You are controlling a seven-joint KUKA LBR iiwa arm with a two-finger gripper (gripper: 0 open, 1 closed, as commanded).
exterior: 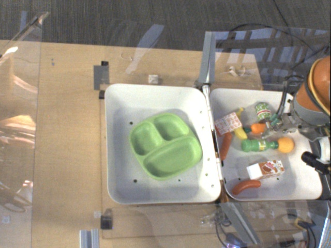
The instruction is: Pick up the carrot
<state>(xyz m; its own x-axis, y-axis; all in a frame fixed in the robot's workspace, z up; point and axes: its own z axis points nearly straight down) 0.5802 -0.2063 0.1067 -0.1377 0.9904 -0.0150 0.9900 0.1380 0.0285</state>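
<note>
Around the carrot [257, 128]: yellow piece [240, 133], green bottle [257, 145], can [262, 110].

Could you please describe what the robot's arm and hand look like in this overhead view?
The arm enters at the right edge: a rounded grey body with a glossy orange band above the wrist. Thin dark cables loop around it and trail off toward the top of the view. The hand is a small, pale metallic piece with a boxy, mechanical look; its finer detail is too small to make out.
</note>
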